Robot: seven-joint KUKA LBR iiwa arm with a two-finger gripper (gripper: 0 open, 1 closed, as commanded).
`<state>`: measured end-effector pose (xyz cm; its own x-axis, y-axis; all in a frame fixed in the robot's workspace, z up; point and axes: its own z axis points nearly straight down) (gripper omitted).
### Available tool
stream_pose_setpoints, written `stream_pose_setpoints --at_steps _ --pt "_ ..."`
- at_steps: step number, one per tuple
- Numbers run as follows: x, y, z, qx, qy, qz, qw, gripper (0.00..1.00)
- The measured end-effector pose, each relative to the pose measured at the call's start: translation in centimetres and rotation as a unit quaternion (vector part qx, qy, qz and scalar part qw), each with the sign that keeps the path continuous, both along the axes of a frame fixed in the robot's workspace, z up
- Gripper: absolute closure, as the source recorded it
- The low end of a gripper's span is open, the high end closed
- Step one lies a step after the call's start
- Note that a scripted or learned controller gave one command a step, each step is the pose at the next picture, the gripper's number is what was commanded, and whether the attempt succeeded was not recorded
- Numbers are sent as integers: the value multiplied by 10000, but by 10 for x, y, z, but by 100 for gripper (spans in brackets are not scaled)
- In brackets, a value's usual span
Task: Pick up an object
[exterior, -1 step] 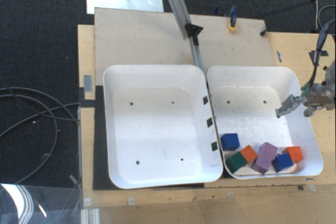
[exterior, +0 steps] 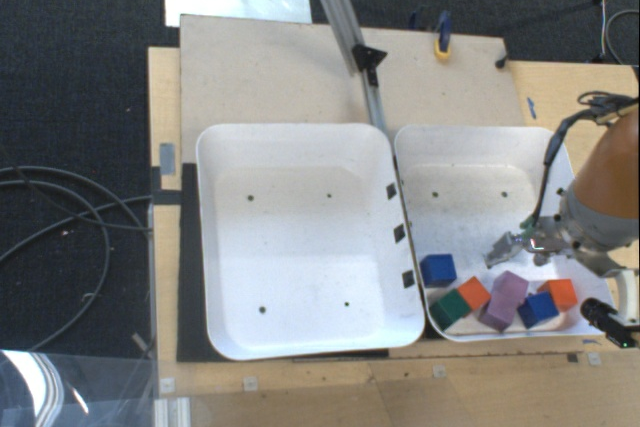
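Several small blocks lie at the near edge of the right bin (exterior: 470, 165): a blue block (exterior: 438, 269), an orange block (exterior: 473, 293), a green block (exterior: 450, 308), a purple block (exterior: 507, 299), a second blue block (exterior: 539, 307) and a second orange block (exterior: 562, 293). My gripper (exterior: 508, 248) reaches in from the right and hangs just above the purple block, a little right of the first blue block. Nothing shows between its tips.
The left bin (exterior: 300, 235) sits beside the right one, their rims meeting near the middle. A slanted metal pole (exterior: 340, 5) crosses the board behind the bins. Cables lie on the dark floor at the left (exterior: 60, 225).
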<state>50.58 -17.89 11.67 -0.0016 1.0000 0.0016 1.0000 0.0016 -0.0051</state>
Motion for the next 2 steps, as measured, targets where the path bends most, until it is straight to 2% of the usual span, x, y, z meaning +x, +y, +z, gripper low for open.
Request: stream_pose_setpoints --at_steps 1,2 --pt "-17 67 -24 -71 -121 7 9999 0" --pt "44 71 -24 -92 -83 -11 9999 0"
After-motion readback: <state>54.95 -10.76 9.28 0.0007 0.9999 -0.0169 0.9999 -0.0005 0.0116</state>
